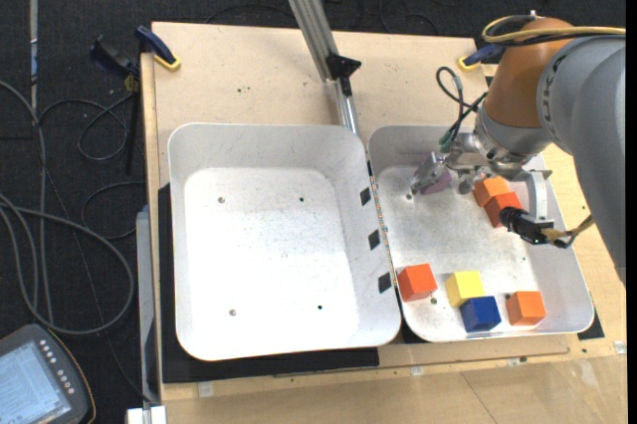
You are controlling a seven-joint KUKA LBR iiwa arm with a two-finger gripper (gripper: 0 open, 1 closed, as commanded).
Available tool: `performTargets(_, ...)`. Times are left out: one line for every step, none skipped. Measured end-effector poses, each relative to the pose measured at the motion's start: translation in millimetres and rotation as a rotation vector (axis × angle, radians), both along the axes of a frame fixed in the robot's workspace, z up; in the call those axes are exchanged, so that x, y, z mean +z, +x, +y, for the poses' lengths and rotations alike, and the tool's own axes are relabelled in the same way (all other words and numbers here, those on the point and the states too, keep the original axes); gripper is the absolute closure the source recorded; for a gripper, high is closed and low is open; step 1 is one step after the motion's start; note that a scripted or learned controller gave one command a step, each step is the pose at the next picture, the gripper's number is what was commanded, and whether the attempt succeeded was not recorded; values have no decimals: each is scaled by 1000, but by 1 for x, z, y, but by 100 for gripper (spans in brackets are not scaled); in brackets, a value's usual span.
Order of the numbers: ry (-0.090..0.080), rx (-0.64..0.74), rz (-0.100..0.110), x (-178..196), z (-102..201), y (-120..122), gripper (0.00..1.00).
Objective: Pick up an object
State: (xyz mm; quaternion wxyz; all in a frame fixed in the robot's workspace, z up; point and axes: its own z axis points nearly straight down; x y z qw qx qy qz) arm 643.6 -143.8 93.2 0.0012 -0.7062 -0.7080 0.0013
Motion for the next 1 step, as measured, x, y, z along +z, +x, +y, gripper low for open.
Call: performTargets(-1, 0, -5, 12, 0, 1, 100)
